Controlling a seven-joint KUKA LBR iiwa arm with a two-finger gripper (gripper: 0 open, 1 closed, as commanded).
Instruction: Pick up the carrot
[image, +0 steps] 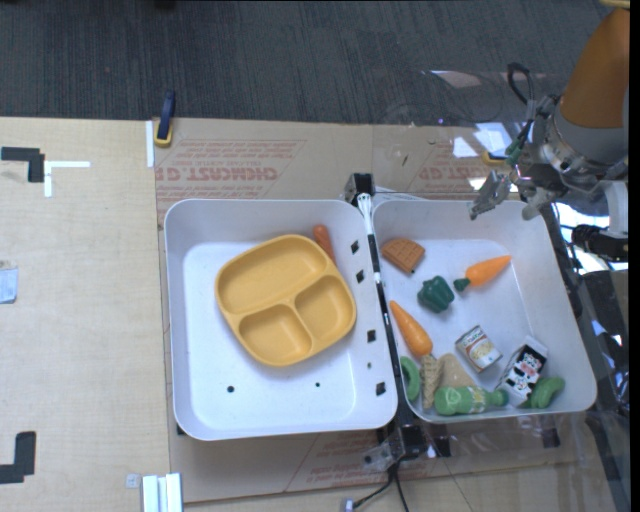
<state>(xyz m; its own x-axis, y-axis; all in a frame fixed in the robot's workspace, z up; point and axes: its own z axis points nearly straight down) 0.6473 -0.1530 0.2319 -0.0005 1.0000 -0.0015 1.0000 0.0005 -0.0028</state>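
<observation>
Two carrots (488, 270) (411, 328) in right bin (560, 290) | light, rigid, slick plastic; grasp mid-body across width | end effector (505, 195) state: cannot tell, above bin's far rim.

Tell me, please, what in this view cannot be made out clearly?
- Gripper: small and blurred against the bench; its state is unreadable.
- Sausage: partly hidden behind the plate.
- Toys at the right bin's near wall: heaped, overlapping each other.
- Can: label too small to read.

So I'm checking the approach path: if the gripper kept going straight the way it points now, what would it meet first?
Probably bare floor near the far rim of the right shallow white bin. The gripper hangs over that rim; the orange plastic carrot with the green top lies nearer the camera. Depth is unclear.
</observation>
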